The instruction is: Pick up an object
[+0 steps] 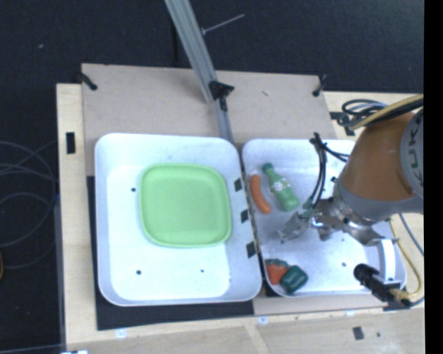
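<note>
Now | arm [380,168] low over right bin [321,275] | jaws beside bottle [280,188]

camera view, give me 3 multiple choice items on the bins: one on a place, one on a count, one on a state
1. Where does the green plate lie?
A. in the left bin
B. in the right bin
C. on the bare bench

2. How many green bottles are in the right bin?
A. none
B. one
C. three

3. How does the green bottle rest?
A. standing upright
B. lying on its side
C. stacked on the plate

Answers:
1. A, the plate sits flat on the left bin's floor.
2. B, a single bottle lies beside the orange sausage-shaped toy.
3. B, its whole length, cap to base, shows along the bin floor.
</note>
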`<state>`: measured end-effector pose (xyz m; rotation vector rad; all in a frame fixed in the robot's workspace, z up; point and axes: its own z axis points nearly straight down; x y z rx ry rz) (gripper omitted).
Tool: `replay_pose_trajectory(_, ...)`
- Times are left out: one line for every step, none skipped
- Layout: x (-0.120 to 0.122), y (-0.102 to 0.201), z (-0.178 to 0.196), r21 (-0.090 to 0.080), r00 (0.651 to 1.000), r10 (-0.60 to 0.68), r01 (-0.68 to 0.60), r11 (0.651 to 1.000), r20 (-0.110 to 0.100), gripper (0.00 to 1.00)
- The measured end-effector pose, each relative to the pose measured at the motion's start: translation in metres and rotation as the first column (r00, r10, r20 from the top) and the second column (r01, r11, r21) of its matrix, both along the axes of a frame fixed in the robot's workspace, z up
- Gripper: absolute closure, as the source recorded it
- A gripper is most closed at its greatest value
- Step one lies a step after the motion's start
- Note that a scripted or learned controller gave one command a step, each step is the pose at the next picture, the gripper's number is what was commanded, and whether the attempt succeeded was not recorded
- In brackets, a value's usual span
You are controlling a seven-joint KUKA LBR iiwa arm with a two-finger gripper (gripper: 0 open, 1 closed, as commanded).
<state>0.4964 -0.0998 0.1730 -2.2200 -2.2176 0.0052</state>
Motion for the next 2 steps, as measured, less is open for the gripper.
replay_pose_trajectory(-0.007, 0.001, -0.044, 0.0, 1.0, 0.0, 0.0, 1.0, 0.002, 0.0)
replay_pose_trajectory(-0.005, 0.001, -0.032, 0.0, 1.0, -0.001, 0.001, 1.0, 0.006, 1.0)
